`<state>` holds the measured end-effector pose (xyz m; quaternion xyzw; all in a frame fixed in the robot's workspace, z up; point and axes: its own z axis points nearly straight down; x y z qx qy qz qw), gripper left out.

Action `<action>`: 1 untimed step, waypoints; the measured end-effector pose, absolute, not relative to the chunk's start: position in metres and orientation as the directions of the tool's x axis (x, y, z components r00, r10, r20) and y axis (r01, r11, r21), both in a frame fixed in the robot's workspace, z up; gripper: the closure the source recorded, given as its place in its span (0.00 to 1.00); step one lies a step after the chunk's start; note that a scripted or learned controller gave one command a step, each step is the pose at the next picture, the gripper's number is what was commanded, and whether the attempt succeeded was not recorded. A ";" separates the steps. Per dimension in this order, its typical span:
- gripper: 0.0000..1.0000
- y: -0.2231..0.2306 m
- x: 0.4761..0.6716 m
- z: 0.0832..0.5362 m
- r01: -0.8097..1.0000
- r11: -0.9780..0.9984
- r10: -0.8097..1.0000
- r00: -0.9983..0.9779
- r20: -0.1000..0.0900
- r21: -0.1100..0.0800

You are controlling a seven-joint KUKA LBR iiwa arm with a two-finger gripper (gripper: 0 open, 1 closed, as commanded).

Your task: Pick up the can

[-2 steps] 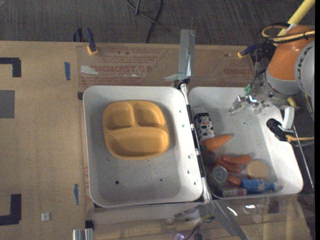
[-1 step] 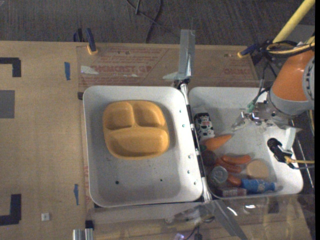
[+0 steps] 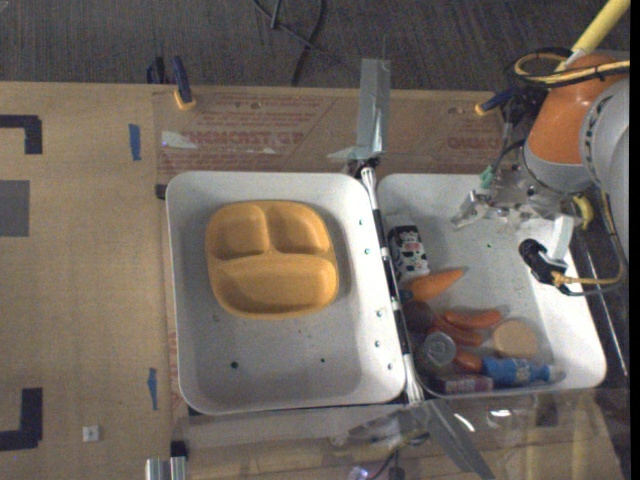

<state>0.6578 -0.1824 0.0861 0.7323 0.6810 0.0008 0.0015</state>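
Grey can (image 3: 437, 351) near right bin's (image 3: 590, 353) front edge; pincer (image 3: 497, 208) state unclear.

Two shallow white plastic bins sit side by side on a flat brown cardboard-covered bench (image 3: 80, 298). The left bin (image 3: 190, 368) holds a yellow three-compartment plastic tray (image 3: 270, 258), lying toward its back half. In the right bin (image 3: 580, 353), a small black-and-white printed can (image 3: 407, 251) lies against the left wall. Just in front of it lies an orange toy carrot (image 3: 435, 284). Nearer the front, a grey round-topped metal can (image 3: 437, 351) sits near the left wall, with an orange toy sausage (image 3: 472, 320) behind it, a tan round disc (image 3: 516, 340) to its right, and a blue plastic bottle (image 3: 517, 372) lying along the front wall. The grey two-finger gripper (image 3: 497, 206) hangs over the bin's back part.
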 end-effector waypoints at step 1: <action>0.00 -0.196 0.672 0.087 1.000 -0.019 1.000 0.019 0.021 -0.003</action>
